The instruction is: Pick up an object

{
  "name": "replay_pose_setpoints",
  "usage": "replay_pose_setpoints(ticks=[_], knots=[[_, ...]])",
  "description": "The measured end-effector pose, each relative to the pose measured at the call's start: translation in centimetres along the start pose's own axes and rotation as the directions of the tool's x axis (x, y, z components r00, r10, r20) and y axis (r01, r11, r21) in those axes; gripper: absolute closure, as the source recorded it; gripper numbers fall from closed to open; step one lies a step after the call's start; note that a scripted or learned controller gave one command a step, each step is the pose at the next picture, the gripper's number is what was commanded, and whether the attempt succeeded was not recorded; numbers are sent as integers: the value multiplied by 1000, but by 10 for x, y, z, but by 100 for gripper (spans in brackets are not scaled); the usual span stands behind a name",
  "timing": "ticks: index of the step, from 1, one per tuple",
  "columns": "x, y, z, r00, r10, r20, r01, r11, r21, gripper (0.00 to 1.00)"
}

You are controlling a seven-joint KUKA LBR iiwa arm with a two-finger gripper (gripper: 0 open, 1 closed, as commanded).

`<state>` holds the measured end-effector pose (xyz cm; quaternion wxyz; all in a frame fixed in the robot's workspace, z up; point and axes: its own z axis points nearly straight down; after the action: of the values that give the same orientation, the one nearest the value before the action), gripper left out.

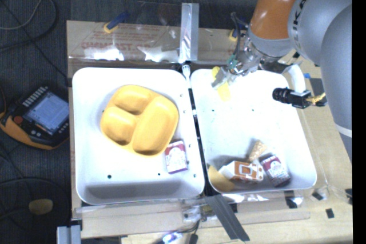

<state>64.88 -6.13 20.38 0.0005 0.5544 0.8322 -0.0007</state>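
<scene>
Camera view, left to right. Handheld pendant [41, 117] on floor left of bench. Left bin [86, 180]: large yellow lumpy object [139, 119] mid-bin; small red-and-white packet [176, 158] just beside its lower right edge. Right bin [291, 140]: orange-white carton [245, 171], tan piece [257, 150], dark packet [274, 170] clustered at near wall. Gripper [234, 68] over right bin's far left corner; small yellow item [221, 78] at its tip, touching or not unclear. Claw state: cannot tell. Grey arm [326, 26] with orange band enters from right.
</scene>
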Motion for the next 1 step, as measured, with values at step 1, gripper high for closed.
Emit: replay_pose_setpoints(ticks=[1], knots=[[-56,-7,-39,1000,-23,1,23,1000,0,100]])
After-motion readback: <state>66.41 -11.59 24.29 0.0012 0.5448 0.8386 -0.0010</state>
